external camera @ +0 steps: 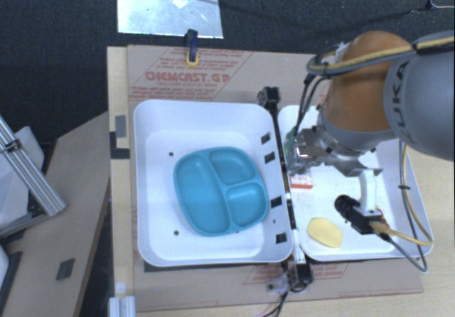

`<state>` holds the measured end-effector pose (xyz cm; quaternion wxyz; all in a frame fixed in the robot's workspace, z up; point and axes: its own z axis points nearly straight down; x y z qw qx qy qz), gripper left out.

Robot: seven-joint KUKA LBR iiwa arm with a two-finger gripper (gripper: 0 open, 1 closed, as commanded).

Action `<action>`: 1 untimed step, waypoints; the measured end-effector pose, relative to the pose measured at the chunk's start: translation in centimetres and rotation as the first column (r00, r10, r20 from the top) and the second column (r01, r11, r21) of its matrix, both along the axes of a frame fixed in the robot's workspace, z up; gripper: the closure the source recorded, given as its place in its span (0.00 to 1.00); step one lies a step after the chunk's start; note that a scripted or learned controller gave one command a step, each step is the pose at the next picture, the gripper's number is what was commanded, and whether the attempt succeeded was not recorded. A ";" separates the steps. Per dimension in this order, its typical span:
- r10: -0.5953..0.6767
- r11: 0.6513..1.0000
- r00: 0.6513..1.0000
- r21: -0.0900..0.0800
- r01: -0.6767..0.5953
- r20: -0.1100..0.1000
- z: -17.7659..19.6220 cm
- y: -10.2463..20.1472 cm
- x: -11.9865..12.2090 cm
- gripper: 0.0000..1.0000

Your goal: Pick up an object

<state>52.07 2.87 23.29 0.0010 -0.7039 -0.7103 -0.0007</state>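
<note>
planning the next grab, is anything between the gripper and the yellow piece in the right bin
Only a small red and white item, lying on the floor of the right bin just beside the gripper, roughly toward the yellow piece. Nothing else lies on that line.

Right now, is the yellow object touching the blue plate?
Apart. The camera view shows the blue plate in the left bin, the yellow object in the right bin, walls between.
</note>
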 end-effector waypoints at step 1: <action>0.002 1.000 1.000 0.000 -0.002 0.002 0.6 5.5 -1.1 1.00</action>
